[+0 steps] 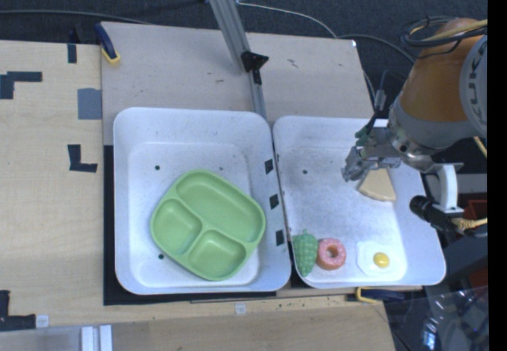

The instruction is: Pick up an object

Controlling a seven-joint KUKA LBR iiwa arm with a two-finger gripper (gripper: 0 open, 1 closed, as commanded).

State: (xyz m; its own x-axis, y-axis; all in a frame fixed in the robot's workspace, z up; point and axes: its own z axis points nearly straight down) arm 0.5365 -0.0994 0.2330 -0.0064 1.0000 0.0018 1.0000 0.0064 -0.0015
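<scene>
Hovering low in the right bin (412,258), the pincer (358,167) sits just beside a tan wedge (379,185); I cannot tell its state. A green item (305,252), pink doughnut (330,253) and fried egg (379,259) line the near wall

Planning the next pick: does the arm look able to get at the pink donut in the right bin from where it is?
Probably yes. The donut lies uncovered near the right bin's front wall, with the gripper above the same bin; the green toy beside it could crowd the fingers.
</scene>
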